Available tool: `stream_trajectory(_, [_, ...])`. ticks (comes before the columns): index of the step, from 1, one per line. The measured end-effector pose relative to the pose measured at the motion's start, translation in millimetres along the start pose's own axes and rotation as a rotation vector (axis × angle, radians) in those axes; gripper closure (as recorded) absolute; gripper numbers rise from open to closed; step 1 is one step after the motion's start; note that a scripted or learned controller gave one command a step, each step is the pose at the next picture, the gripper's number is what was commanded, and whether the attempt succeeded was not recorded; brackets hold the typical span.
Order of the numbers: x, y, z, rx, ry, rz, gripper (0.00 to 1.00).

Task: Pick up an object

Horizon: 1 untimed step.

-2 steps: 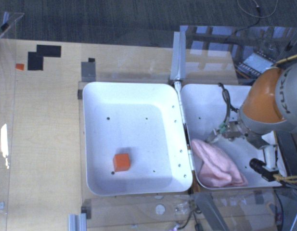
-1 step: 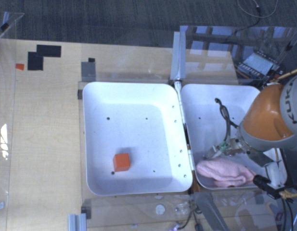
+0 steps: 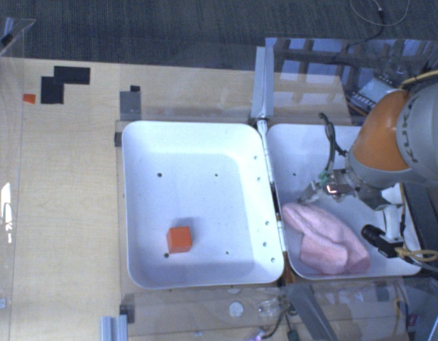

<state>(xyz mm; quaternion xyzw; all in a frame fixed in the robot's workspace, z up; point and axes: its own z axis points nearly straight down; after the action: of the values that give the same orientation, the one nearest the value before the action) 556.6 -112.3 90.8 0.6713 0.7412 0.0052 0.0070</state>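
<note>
A pink soft object (image 3: 324,237) lies in the near part of the right bin (image 3: 293,155). A small orange cube (image 3: 179,239) sits in the left bin (image 3: 190,148), toward its near left corner. My gripper (image 3: 326,187) hangs low over the right bin, just above the pink object's far end. The arm's grey body and orange band (image 3: 380,141) reach in from the right and cover the wrist.
A grey divider rail (image 3: 270,183) runs between the two bins. Black and orange markers (image 3: 62,84) lie on the wooden bench at the far left. Cables and equipment crowd the right side beyond the right bin.
</note>
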Motion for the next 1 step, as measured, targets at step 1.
stream_trajectory(1, [-8.9,-65.6,-1.6,0.000,-0.001,0.015,0.00])
